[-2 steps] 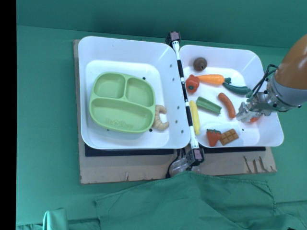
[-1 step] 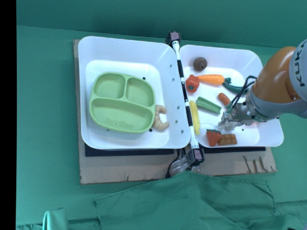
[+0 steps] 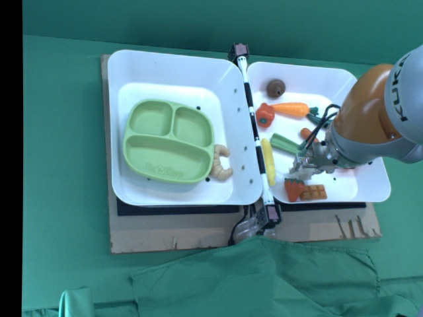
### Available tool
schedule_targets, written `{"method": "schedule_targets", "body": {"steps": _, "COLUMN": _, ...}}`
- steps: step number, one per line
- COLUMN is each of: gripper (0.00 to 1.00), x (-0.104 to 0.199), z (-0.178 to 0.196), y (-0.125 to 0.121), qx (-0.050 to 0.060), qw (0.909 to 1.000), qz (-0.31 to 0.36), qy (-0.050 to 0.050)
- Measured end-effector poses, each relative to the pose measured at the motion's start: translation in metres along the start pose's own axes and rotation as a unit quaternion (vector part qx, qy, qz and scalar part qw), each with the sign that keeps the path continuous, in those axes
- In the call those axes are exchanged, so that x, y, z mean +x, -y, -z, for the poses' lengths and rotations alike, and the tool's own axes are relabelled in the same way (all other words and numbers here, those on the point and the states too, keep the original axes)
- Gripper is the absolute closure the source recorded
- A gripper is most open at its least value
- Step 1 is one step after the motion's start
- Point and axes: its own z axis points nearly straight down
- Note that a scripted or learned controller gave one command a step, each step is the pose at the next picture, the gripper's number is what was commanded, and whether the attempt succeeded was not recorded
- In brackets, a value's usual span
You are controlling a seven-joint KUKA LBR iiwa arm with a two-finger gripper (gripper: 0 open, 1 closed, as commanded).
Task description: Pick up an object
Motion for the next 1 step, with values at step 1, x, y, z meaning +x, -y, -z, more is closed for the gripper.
{"method": "schedule_targets", "body": {"steps": 1, "gripper": 1.00, "x": 0.0277, "z": 0.0998, "y": -0.0500, "qx": 0.003, "qw": 1.0000, "qz": 0.004, "qy": -0.004}}
